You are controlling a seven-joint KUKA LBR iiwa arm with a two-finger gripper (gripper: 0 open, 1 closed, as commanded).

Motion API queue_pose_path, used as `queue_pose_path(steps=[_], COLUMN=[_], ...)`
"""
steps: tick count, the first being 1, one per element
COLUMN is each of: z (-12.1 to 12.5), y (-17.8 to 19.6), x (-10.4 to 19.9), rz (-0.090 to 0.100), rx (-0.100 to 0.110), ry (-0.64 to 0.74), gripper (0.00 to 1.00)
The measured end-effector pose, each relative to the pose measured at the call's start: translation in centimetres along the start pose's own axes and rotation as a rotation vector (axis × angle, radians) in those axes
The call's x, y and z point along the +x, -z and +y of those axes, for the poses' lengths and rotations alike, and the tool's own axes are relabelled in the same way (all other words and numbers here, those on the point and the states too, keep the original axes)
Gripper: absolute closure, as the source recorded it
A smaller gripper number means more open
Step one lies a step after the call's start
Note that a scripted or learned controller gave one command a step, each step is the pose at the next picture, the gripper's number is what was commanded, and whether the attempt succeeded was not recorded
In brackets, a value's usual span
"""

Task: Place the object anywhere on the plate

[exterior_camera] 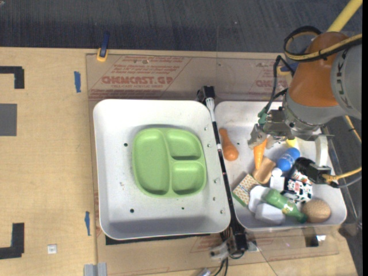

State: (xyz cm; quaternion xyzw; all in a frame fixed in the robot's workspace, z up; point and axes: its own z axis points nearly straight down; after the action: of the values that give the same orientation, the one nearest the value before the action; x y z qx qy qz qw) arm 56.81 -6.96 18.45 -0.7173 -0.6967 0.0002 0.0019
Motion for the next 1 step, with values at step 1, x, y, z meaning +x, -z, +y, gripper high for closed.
queue_pose_path(steps=[1], z=[1.18], y=[-0.06], x=[4.9], rz=[-0.001], rx=[-0.004], ry=[-0.085], gripper=[1.0])
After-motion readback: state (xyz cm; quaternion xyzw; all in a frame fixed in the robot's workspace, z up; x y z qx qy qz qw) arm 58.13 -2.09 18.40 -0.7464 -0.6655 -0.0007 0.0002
